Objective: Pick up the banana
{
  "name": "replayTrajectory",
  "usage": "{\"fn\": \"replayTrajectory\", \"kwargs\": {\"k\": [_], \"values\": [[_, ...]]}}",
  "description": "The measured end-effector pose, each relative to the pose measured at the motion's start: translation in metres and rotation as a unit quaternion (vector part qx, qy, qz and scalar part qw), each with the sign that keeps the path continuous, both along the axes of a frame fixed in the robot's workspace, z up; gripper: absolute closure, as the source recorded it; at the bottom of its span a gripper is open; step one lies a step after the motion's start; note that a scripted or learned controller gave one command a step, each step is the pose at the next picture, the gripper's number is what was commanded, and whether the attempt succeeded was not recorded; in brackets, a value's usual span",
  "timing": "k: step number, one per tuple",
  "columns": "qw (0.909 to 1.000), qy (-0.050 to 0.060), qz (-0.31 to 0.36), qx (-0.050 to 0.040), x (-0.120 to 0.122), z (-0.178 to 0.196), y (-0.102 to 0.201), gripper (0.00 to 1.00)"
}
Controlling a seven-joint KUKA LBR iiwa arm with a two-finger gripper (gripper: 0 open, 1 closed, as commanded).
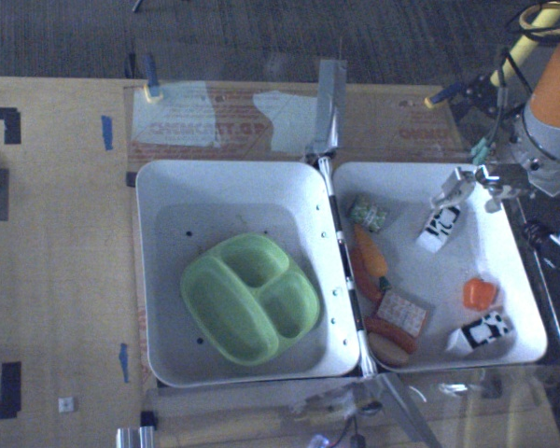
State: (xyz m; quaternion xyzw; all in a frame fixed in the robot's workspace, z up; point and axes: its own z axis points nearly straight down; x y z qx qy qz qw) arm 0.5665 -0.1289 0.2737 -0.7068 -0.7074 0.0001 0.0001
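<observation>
Where fingers part, hand (473, 183) empty.

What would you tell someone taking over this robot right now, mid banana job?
Gripper: above the right bin's far right corner, next to a black-and-white carton; grip unclear.
Banana: I cannot pick one out among the right bin's toys. The left bin holds a green plate.
Done: nothing visibly lifted.
Left: find, grasp and lift the banana.

Bins (159, 194): white plastic, smooth, slightly glossy. Divided plate (250, 297): green plastic, matt. Bench (56, 278): pale wood, matt. Floor (261, 17): grey carpet, rough.
</observation>
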Motion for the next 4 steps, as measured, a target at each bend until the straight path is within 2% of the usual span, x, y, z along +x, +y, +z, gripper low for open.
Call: {"fn": "replayTrajectory", "kwargs": {"k": [1,2,3,4], "values": [[0.9980,-0.002,-0.063,-0.0007,0.036,0.044,-0.006,0.00],[0.9866,0.001,-0.163,0.0003,0.046,-0.030,0.073,0.00],[0.9875,0.001,-0.158,0.0000,0.007,-0.090,0.121,0.00],[0.9795,0.000,-0.202,-0.0004,0.007,0.042,0.061,0.00]]}}
